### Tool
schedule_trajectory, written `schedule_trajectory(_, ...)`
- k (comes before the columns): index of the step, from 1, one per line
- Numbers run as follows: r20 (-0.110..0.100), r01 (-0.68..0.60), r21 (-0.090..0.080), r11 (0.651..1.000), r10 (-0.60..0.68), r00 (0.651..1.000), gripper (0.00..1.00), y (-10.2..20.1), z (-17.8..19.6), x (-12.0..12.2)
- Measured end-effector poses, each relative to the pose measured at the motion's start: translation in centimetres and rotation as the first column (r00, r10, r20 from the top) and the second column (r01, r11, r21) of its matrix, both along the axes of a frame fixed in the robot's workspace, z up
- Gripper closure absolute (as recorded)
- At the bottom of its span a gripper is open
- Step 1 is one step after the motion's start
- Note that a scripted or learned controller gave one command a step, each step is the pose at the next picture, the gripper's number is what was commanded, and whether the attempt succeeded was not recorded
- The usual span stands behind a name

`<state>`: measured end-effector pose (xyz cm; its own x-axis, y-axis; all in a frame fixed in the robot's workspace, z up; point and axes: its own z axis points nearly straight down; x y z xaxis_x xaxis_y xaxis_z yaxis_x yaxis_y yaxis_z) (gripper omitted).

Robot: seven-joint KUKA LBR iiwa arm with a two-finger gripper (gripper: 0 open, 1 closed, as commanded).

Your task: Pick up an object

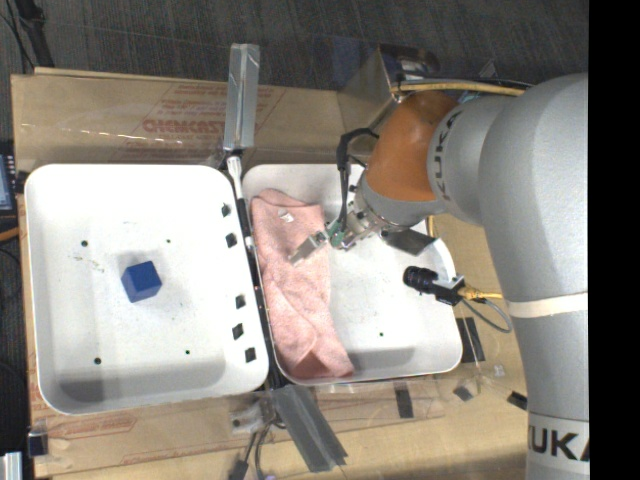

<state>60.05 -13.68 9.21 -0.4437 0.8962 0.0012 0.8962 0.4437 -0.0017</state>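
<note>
My gripper (310, 245) is down on the pink cloth (298, 288), whose long axis runs along the bin beneath and ahead of me; the blue cube (142, 280) sits far off beyond it.

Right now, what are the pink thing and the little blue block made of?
The pink thing looks like soft cloth, maybe a towel: it is matte, rumpled and folded. The blue block looks hard, perhaps plastic, foam or painted wood: flat faces, crisp edges.
</note>
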Motion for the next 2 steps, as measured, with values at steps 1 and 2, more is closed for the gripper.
schedule_trajectory(1, 0.001, 0.010, 0.000, 1.000, -0.010, 1.000, 0.00, -1.2, 0.0, -7.3)
schedule_trajectory(2, 0.002, -0.027, 0.000, 1.000, 0.027, 1.000, 0.00, -2.4, 0.0, -0.8)
